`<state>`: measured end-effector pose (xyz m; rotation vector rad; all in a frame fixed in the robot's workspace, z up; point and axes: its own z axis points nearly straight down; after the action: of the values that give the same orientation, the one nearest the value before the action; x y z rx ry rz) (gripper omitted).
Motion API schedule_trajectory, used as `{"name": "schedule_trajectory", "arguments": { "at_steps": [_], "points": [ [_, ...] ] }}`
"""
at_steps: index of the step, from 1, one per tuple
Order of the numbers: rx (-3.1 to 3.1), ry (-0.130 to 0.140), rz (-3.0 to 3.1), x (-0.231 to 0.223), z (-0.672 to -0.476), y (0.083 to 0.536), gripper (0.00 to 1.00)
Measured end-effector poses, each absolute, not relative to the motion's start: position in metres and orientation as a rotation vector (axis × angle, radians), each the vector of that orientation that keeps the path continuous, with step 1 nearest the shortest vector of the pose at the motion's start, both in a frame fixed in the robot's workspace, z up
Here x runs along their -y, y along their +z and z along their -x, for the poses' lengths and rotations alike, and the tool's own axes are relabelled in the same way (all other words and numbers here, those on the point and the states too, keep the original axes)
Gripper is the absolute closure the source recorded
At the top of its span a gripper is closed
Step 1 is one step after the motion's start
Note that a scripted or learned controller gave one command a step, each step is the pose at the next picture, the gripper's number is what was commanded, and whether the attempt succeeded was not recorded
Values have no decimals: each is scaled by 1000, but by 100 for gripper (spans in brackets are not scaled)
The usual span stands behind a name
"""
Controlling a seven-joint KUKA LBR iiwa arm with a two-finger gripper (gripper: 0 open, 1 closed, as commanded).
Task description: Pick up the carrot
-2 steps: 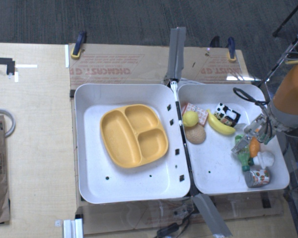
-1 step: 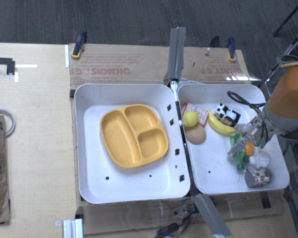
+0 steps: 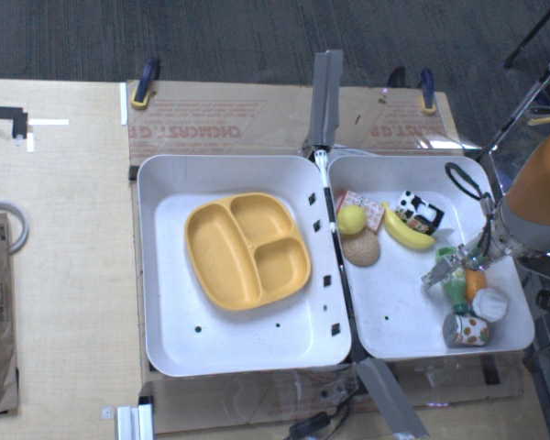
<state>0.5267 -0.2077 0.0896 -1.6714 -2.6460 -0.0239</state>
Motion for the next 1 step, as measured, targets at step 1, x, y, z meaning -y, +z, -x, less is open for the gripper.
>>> {"name": "schedule_trajectory", "arguments": {
  "at_steps": [1],
  "points": [
    [2654, 3, 1678, 222, -574, 153, 0]
  ]
}}
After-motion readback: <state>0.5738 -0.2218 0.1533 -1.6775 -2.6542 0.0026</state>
